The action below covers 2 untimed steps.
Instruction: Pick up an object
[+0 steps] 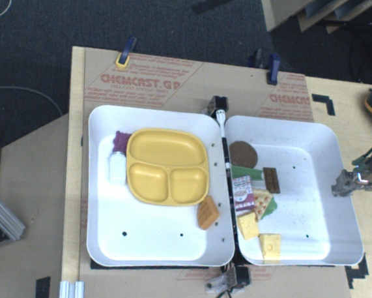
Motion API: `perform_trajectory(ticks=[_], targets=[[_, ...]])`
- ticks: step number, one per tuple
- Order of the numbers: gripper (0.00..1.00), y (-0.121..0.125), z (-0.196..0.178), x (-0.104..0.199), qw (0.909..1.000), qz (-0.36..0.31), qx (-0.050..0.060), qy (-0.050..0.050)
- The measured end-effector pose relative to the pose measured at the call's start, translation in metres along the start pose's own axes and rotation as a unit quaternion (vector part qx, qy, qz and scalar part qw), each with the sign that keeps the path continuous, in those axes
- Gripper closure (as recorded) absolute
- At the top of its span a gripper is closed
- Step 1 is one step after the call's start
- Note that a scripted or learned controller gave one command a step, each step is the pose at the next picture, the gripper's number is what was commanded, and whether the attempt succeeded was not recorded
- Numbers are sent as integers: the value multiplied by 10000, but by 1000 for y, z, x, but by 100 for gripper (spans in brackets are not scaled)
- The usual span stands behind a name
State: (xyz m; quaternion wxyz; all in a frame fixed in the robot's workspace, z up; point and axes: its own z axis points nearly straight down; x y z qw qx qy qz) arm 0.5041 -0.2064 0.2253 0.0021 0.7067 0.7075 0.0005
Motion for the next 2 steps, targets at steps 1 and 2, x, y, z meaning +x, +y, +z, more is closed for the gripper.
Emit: perform_trajectory(ticks=[1,2], targets=[[100,23,-8,45,10000,-27,-4,11],[100,38,5,103,10000,-28,30,27]])
